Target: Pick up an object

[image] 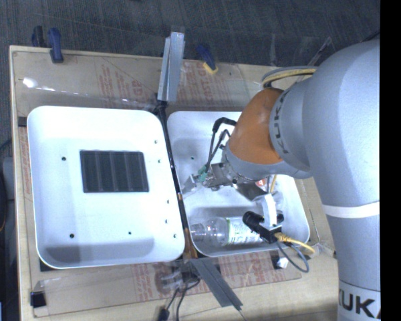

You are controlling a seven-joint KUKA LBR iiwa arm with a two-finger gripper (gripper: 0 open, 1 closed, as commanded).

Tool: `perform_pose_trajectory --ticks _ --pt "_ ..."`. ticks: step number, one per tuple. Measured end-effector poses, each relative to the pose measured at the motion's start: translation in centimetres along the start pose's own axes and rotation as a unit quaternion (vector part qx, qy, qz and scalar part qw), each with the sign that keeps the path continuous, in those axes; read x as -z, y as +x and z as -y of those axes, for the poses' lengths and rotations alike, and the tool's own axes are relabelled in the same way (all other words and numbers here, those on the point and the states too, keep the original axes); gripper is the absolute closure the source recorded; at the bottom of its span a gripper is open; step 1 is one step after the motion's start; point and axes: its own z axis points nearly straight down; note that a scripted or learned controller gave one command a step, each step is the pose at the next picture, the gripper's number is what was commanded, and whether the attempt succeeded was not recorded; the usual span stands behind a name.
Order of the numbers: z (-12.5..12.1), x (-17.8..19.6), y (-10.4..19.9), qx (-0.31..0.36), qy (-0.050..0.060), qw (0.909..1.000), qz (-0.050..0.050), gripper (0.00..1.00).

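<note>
A clear plastic bottle [228, 232] with a pale label lies on its side along the near wall of the right bin [180, 129]. My gripper [211, 176] is low inside that bin, near its left wall and just above the bottle's far side. A small green and white item [202, 174] shows right at the gripper's tip; whether it is held is unclear. The grey arm with its orange band [257, 136] hides the right bin's middle and far right.
The left bin [53, 132] has a dark ribbed rectangular panel [113, 171] lying flat on its floor. A grey upright bar [170, 65] stands at the back between the bins. Blue clamps [55, 42] sit on the bench's far edge.
</note>
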Motion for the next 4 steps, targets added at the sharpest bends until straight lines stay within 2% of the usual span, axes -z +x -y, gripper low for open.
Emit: perform_pose_trajectory --ticks 1,2,3,4 --pt "6.5 7.8 -2.2 -0.064 0.004 0.9979 -0.006 0.00" --pt "3.3 8.7 -7.3 -0.097 0.003 0.9953 -0.006 0.00" --pt "-0.8 8.9 -9.4 -0.085 0.004 0.9963 -0.007 0.00" --pt "-0.5 10.5 -9.2 -0.037 0.003 0.9993 -0.006 0.00"
